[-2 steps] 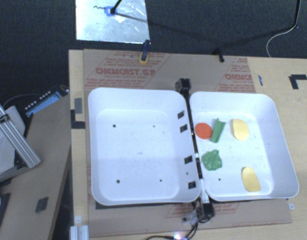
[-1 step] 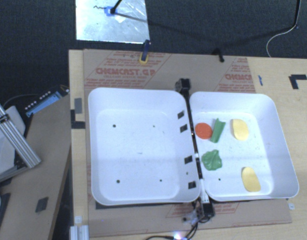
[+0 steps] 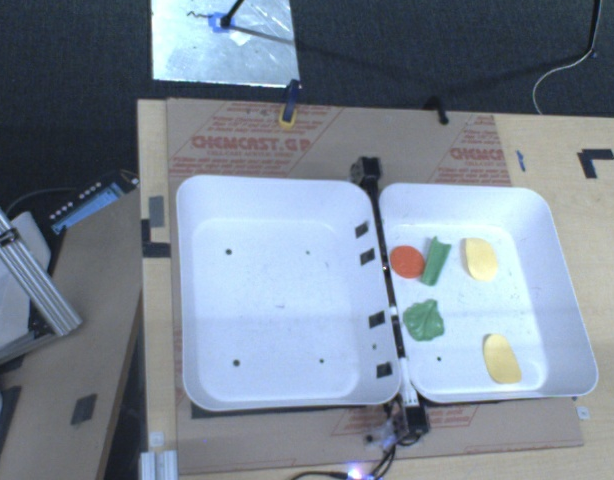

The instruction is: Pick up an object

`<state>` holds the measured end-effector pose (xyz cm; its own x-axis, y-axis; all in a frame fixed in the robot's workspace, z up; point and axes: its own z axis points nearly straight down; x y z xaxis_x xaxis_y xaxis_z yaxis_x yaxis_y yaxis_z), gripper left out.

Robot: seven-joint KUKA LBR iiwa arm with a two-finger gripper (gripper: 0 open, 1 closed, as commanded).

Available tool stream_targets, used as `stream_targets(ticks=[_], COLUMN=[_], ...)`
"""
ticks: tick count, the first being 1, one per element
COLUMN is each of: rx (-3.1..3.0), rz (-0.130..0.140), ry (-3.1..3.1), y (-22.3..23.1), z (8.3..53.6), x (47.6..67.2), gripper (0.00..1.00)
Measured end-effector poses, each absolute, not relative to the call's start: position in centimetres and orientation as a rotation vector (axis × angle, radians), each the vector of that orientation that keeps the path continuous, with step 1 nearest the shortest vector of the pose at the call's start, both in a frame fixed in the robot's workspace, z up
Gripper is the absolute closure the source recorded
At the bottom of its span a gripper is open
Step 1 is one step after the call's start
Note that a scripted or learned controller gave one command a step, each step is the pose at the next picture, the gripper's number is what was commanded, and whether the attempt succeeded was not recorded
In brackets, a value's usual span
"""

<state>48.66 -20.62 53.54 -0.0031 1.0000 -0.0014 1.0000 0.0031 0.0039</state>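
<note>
The right bin (image 3: pixel 557 258) holds several small objects. An orange disc (image 3: pixel 407 261) lies near its left wall, with a green strip (image 3: pixel 435 261) leaning beside it. A pale yellow piece (image 3: pixel 479 259) sits to the right of the strip. Lower down are a green leafy lump (image 3: pixel 423 320) and a yellow oval (image 3: pixel 502 358).
The left bin (image 3: pixel 202 218) sits beside the right one, joined along a black clipped seam (image 3: pixel 382 288). Both rest on a cardboard sheet (image 3: pixel 257 138) on the bench. A silver plate (image 3: pixel 222 28) lies at the back, a metal frame (image 3: pixel 27 278) at the left.
</note>
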Motion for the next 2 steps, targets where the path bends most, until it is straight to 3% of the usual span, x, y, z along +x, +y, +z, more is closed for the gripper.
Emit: stream_targets(ticks=[2], rx=[2.216], rz=[0.002], ry=[2.220], y=[-20.65], z=[53.55], x=[48.66], gripper=[1.00])
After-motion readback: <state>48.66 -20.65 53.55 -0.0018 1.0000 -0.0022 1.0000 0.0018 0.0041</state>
